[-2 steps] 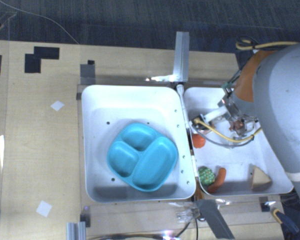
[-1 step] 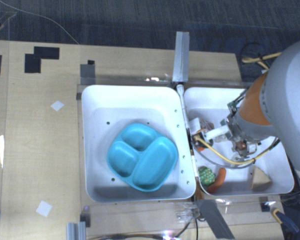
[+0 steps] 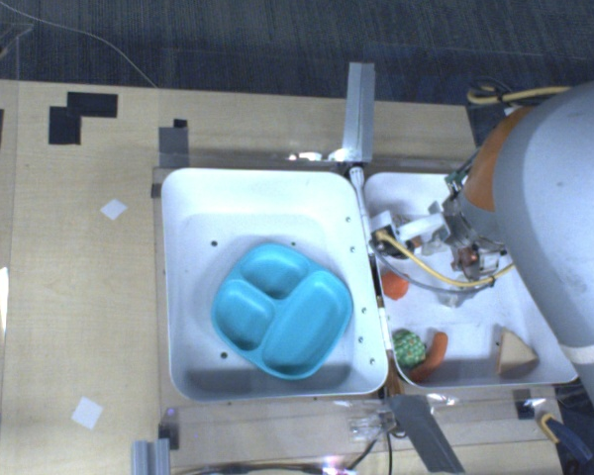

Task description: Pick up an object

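Arm [image 3: 559, 226] reaching down into the right bin [image 3: 535, 369], gripper [image 3: 462, 257] low among yellow cables [image 3: 421, 260]. Nothing visibly lifted: orange piece [image 3: 396, 286] just left of the gripper, green ball [image 3: 409, 346], red sausage [image 3: 432, 354] and tan wedge [image 3: 513, 352] on the bin floor. Blue divided plate [image 3: 281, 310] in the left bin [image 3: 193, 216]. Grasp unclear; pick apparently not yet done.

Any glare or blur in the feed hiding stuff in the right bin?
Camera view: no strong glare; the image is soft overall. The arm and its cables cover much of the right bin, and the gripper is too blurred to read.
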Action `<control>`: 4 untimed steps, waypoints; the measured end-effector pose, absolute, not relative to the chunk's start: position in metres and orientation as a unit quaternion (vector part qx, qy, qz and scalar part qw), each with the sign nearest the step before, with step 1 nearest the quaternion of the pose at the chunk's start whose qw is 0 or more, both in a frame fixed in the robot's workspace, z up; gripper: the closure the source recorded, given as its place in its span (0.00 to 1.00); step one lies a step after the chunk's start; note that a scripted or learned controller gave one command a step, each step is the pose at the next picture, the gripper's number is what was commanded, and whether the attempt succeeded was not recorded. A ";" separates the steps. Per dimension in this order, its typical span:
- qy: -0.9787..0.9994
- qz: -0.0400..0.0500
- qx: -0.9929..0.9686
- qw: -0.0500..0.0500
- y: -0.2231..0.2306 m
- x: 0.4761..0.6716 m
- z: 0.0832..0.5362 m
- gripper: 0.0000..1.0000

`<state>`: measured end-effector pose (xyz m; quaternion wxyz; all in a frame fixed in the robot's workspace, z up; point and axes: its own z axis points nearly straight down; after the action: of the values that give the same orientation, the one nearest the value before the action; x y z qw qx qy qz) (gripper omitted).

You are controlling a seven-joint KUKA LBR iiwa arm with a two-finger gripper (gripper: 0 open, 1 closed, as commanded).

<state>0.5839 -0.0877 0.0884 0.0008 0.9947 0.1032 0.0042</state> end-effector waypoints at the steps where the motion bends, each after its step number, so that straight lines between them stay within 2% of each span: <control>1: 0.132 0.004 0.991 0.000 -0.103 0.489 0.090 0.00; 2: 0.103 0.005 0.995 0.001 -0.096 0.556 0.089 0.00; 3: 0.116 0.002 0.993 0.000 -0.100 0.659 0.086 0.00; 4: 0.121 0.003 0.993 0.000 -0.098 0.661 0.099 1.00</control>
<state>0.6606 -0.0985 0.0989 0.0002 0.9926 0.1214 0.0028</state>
